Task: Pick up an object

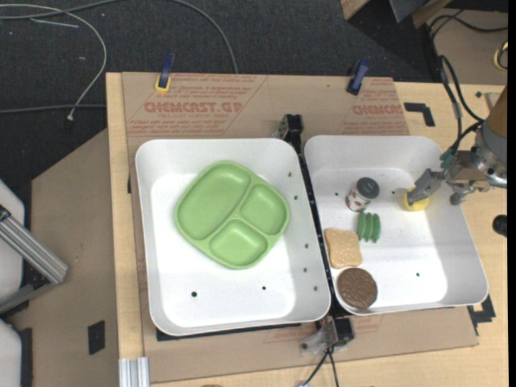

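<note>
Two white bins are seen side by side on the bench [121, 216], which is covered by a brown board held with blue clamps [166, 69] at its far edge. The right bin [451, 248] is taken as the landmark. To its left, touching along the shared rim, lies the left bin [161, 297], in which a green divided plate [232, 214] rests flat, turned at a slant. Inside the right bin, near its left wall, a small can [364, 193] with a grey top is noted; just in front of it a green ribbed piece [369, 226] lies, and beside that, toward the left wall, a slice of toast [344, 247]. At the bin's near left corner a brown round disc [356, 288] sits against the rim. Toward the bin's right rear part a yellow object [418, 203] lies on the floor of the bin. The hand [439, 185] is seen entering over the bin's right rim, with one finger [424, 187] reaching down to the yellow object and appearing to touch its top. Whether the fingers stand apart or together cannot be told, and no object is seen between them. Cables [97, 31] lie on the dark floor beyond the bench.
</note>
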